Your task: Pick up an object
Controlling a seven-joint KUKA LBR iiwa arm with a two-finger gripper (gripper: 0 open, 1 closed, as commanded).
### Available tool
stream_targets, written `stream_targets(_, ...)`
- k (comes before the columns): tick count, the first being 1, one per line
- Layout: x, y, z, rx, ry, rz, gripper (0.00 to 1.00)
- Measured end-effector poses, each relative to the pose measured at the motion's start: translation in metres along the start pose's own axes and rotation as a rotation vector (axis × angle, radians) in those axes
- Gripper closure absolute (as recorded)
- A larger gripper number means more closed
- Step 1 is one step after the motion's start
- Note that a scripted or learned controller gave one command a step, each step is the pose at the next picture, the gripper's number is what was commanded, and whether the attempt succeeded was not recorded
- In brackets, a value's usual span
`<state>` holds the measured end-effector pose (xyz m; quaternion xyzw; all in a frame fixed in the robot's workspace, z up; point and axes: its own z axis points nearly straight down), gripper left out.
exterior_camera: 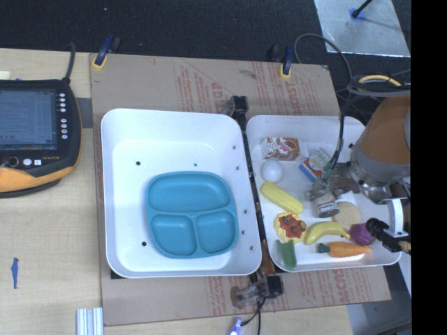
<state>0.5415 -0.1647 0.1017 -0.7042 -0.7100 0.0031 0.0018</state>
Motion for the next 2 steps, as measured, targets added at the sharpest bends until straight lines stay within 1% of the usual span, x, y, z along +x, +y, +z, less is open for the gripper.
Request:
stream_targets(1,0.078,0.088,-0.093,-0.006,0.003,0.003,1.0)
stream_targets(2,0.116,0.043,-0.091,-0.002,0.001,0.001,1.0)
